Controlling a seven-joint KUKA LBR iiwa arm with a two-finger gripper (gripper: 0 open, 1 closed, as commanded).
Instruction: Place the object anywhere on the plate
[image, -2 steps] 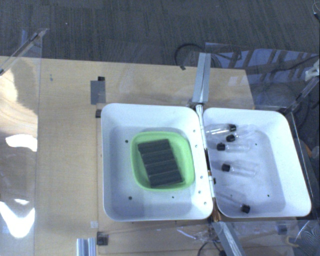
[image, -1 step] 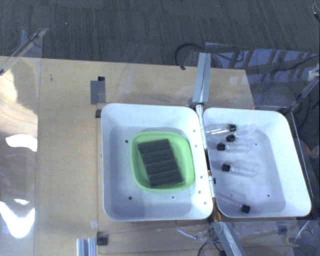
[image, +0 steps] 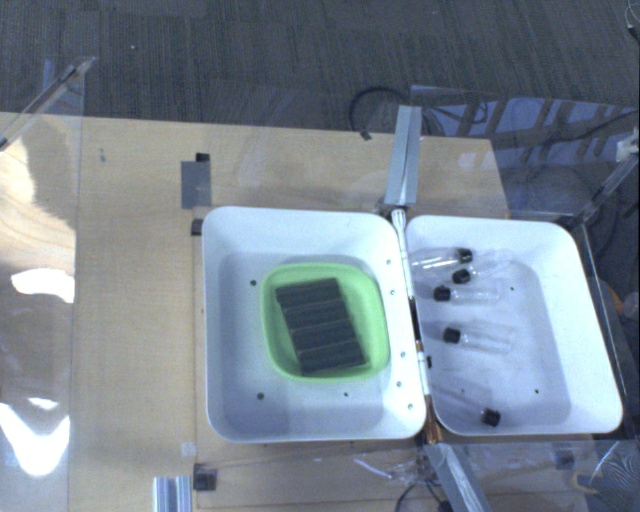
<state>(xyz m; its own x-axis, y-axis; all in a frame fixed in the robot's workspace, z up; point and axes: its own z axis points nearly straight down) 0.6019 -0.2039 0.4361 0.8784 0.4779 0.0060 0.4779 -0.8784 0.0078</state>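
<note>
From the camera view above the bench (image: 120, 300) we see two shallow white bins side by side, their inner rims touching along a hinge-like seam.

The left bin (image: 215, 330) holds a lime-green square plate (image: 372, 312) with rounded corners, sitting a little toward 12 o'clock of the bin's centre. On the plate lies a dark grey ribbed block (image: 320, 326) — rectangular, flat, its long axis tilted so that it runs from about 11 o'clock to 5 o'clock. The block rests wholly within the plate's rim, at about the middle of the plate.

The right bin (image: 592, 350) holds five clear vials with black caps, all lying on their sides. Three cluster toward 10 o'clock of the bin: one capped vial (image: 464, 256) nearest the rim, a second vial (image: 459, 276) just beside it, and a third vial (image: 441, 294) just below those. A fourth vial (image: 451, 336) lies near the bin's centre, and a fifth vial (image: 490, 417) lies apart at 6 o'clock — close to the near wall.

A grey metal bracket (image: 404, 165) stands at 12 o'clock of the seam between the bins.
</note>
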